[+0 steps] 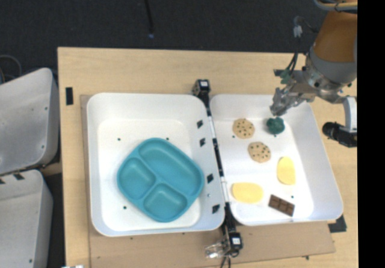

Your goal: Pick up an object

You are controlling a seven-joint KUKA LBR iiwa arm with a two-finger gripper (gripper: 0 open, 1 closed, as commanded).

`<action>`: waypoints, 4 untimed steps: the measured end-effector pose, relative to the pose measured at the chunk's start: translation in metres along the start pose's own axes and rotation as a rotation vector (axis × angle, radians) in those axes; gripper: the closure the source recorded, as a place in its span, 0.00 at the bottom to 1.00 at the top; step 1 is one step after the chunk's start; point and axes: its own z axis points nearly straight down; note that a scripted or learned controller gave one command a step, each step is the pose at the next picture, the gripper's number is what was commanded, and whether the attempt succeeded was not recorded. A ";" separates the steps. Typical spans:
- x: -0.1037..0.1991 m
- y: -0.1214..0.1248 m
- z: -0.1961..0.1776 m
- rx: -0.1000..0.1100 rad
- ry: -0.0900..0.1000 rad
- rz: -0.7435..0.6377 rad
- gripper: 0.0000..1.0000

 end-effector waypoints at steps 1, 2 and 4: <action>0.059 0.012 -0.002 0.000 0.000 -0.001 1.00; 0.111 0.018 0.012 0.004 0.000 0.001 1.00; 0.213 0.038 0.019 0.001 0.001 0.000 1.00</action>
